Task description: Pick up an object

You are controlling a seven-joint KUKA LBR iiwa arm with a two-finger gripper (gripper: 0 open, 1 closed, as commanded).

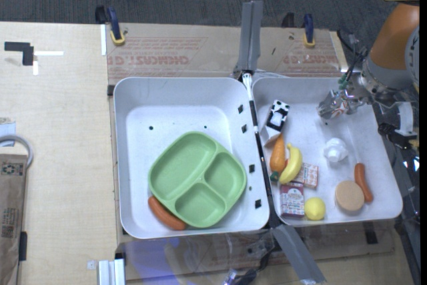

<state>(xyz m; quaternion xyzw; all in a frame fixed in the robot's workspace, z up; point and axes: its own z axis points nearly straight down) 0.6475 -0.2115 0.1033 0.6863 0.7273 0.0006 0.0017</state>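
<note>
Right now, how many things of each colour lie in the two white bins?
Green: 1, divided plate
Orange: 3, sausage, carrot, sausage
Yellow: 2, banana, lemon
Red: 2, packets
Black-and-white: 1, toy
White: 1, lump
Tan: 1, disc
Total: 11

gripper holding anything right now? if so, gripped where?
Cannot be told. The gripper sits over the far right part of the right bin, too blurred and small to show anything in it. The banana, carrot and lemon lie apart from it.
</note>
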